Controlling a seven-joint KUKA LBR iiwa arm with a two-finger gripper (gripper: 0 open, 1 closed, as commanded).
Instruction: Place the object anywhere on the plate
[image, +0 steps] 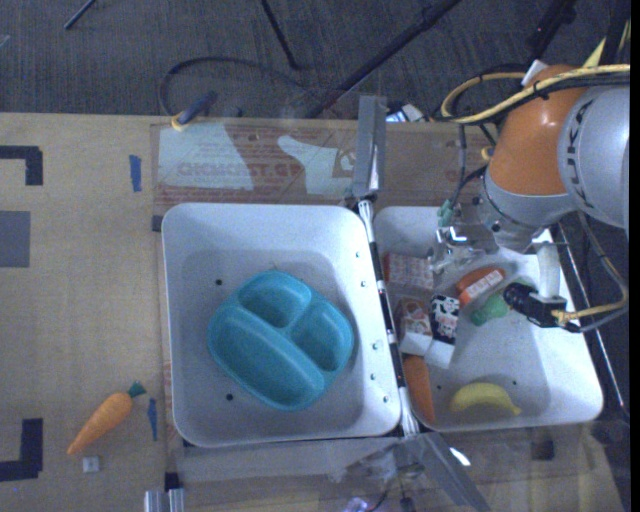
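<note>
Robot lab — taped bench (80, 330), cables (500, 85)

one fixed overhead camera, slanted down over both white bins (190, 240), arm (560, 130) at right

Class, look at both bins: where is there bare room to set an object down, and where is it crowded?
Free: the blue plate's three compartments, and the left bin's floor around it. The right bin is crowded near the divider, with the banana lower down; bare floor remains toward its right wall.
</note>
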